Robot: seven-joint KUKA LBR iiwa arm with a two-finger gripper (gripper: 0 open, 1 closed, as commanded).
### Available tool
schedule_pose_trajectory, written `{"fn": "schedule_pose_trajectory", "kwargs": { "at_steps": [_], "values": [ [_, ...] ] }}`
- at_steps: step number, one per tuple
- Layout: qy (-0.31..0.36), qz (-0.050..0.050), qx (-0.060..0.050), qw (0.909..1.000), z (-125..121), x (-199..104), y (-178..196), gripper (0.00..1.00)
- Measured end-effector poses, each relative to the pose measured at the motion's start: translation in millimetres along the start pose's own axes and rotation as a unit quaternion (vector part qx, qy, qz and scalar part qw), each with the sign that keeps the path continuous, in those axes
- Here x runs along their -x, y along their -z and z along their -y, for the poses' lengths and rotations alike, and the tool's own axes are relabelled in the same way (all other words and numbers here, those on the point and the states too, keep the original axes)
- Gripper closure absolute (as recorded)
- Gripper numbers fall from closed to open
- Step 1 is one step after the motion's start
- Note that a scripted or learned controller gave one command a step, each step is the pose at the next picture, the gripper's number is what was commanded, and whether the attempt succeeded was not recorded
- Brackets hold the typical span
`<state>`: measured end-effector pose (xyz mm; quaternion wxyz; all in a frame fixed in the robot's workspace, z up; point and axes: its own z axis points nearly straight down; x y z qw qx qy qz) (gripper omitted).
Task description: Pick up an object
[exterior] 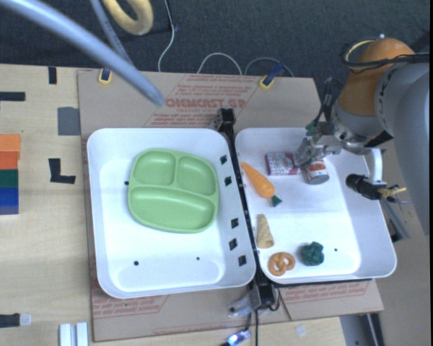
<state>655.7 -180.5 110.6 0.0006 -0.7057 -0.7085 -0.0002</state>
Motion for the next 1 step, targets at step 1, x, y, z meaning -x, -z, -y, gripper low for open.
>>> {"fn": "schedule_pose_trajectory", "kwargs": {
  "at_steps": [1],
  "values": [
    [-0.001,0.001,0.002,1.0000,-5.7,-5.0,61.3,1.00]
  ]
}}
